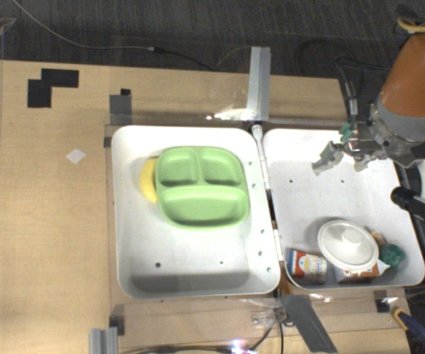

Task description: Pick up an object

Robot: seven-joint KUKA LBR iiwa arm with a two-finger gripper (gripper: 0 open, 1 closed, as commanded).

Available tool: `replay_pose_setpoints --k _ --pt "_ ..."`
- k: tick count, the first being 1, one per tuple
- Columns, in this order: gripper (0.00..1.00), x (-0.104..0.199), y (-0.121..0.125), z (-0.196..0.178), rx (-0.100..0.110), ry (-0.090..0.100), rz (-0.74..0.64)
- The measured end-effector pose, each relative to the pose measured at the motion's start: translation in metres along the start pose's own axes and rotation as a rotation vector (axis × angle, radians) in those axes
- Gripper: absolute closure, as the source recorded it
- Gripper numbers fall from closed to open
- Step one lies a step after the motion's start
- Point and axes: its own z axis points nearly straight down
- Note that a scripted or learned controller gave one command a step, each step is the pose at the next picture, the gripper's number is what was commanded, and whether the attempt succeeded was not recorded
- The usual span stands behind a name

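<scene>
My gripper (343,158) hangs over the upper part of the right bin (301,198), its two fingers spread apart and open, nothing between them. The arm's orange band (417,72) rises behind it at the right edge. Low in the right bin lie a white bowl (347,243), a small printed can (308,265) on its side, a brown packet (361,273) and a teal item (393,255). All of these sit well below the gripper in the view, apart from it.
The left bin (139,264) holds a green divided plate (200,185) with a yellow object (147,180) partly hidden under its left rim. A metal divider post (260,80) stands between the bins at the back. Cables run along the right side.
</scene>
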Motion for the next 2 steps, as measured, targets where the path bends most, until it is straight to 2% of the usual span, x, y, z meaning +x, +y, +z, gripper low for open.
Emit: replay_pose_setpoints --k 1,2 --pt "0.0 0.006 0.002 0.011 0.0 0.0 -0.234" --pt "0.0 0.007 -0.047 0.104 0.003 0.001 -0.068"
